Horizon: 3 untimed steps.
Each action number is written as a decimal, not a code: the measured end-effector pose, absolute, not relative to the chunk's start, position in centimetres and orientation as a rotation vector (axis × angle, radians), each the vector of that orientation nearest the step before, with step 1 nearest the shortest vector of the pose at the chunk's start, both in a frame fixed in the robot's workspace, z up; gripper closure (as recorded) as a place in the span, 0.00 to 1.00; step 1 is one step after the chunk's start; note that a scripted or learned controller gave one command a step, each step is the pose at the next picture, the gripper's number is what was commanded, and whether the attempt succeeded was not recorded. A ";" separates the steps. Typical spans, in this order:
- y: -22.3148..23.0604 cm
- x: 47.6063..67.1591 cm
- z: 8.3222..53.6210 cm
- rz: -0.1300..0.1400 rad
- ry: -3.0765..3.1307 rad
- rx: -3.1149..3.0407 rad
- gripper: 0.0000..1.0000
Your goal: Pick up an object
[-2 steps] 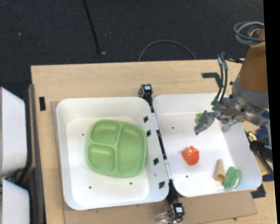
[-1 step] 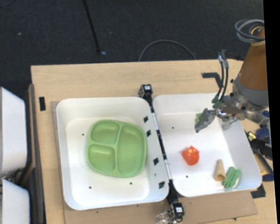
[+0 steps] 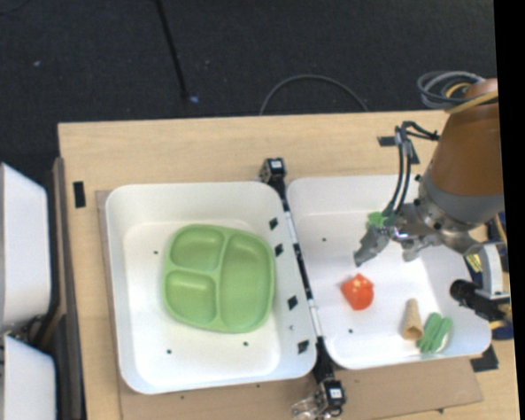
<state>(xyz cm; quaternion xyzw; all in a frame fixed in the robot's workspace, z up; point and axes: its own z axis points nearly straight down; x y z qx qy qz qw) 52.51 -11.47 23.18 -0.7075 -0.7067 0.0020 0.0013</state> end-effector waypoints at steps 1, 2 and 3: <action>-11.4 52.7 16.8 0.006 -2.217 -2.221 0.00; -12.0 51.7 11.8 0.005 -2.218 -2.221 0.00; -12.1 52.0 13.2 -0.003 -2.214 -2.232 1.00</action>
